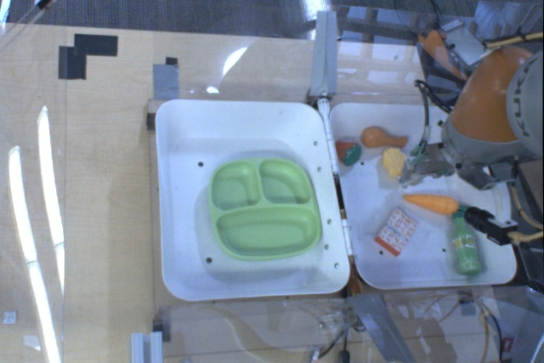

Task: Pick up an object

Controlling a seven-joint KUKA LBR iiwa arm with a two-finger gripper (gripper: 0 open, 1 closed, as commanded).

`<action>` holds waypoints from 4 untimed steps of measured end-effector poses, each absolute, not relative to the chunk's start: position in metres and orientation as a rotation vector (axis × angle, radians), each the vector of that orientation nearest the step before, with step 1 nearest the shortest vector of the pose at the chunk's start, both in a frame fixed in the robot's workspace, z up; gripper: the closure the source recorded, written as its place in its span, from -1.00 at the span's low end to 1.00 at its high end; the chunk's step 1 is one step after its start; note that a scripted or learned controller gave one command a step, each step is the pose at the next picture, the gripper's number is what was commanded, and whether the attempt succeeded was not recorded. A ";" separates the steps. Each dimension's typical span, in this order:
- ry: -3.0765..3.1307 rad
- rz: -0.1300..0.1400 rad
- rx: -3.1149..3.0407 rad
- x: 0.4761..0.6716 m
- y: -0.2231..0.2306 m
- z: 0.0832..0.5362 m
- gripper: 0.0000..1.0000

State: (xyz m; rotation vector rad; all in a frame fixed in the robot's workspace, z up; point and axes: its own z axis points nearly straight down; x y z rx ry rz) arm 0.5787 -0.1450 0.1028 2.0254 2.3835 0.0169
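A pale wooden bench (93, 208) carries two shallow white bins side by side, their inner edges touching along a hinged seam. The left bin (178, 183) sits roughly mid-bench; the right bin (425, 263) lies beside it toward the arm's side. A grey upright post (322, 55) stands at the far end of the seam between them. On the bare wood to the far left are black L-shaped markings (83, 53), and a small grey block (167, 81) rests just beyond the left bin's far corner. A clear sheet lies over the wood, throwing bright streaks of glare (47, 149) across it
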 end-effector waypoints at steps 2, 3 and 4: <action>2.359 0.011 2.059 0.527 -0.159 0.089 -1.00; 2.384 0.006 2.033 0.630 -0.204 0.087 -1.00; 2.499 0.000 1.894 0.670 -0.151 0.088 -1.00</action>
